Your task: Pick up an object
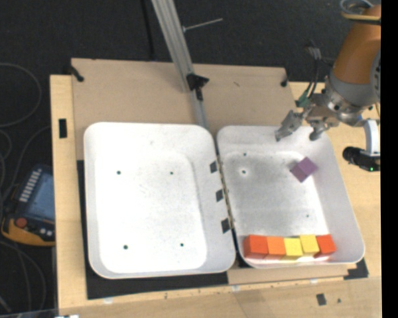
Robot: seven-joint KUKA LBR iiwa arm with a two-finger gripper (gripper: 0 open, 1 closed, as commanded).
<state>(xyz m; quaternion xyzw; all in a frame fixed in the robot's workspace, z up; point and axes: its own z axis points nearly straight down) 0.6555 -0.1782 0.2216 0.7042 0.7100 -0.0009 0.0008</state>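
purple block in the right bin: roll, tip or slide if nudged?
The purple block looks flat-faced and boxy, so it probably slides rather than rolls. It seems rigid and small, likely light. It lies alone on the right bin floor, below the end effector, so a nudge may skid it.

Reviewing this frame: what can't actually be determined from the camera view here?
- Gripper: too small and blurred in the camera view to judge its state.
- Height of the gripper above the right bin: the slanted view doesn't settle it.
- Row of orange and yellow blocks: their edges run together, so the count is unsure.
- Purple block: too small to tell whether it lies flat or tilted.
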